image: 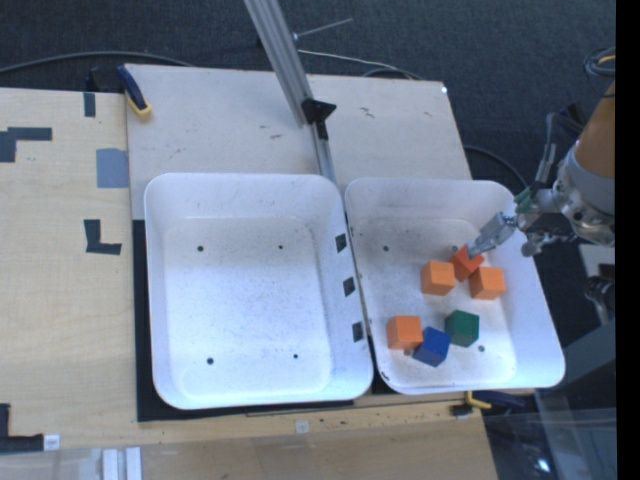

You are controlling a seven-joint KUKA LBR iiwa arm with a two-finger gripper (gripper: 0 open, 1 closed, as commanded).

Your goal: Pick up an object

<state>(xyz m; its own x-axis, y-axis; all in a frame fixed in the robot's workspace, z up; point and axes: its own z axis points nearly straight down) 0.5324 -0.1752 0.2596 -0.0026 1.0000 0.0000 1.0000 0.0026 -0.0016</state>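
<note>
Two white bins sit side by side on the bench. All the blocks lie in the right bin (400,193), bunched toward its near right part; the left bin (165,268) holds none.

Blocks, as I see them:
- a small red-orange block (466,264), farthest of the group, directly under the gripper tip
- an orange cube (437,277) just left of it, touching or nearly so
- a second orange cube (488,282) just right and nearer
- a third orange cube (404,331) at the near left of the cluster
- a blue cube (432,348) touching that one's right side
- a green cube (462,327) beside the blue one

The arm reaches in from the right, wrist over the bin's right rim. The gripper (480,246) slants down and left, its tip at the red-orange block. Whether the fingers are spread or pressed together cannot be told at this size, nor whether anything sits between them. The block appears to rest on the bin floor.

Judgement: the slanted approach suits a target at the far edge of the cluster, where the far side is free of neighbours. The red-orange block looks like the intended pick. It is crowded, with orange cubes on either side, so a finger could land on a neighbour or push the block aside instead of straddling it. Pick not yet confirmed; lift not done.

A metal rod (285,58) runs from the far side down to the seam between the bins, ending near a black clip (318,111); well apart from the blocks, no bearing on the grasp.
</note>
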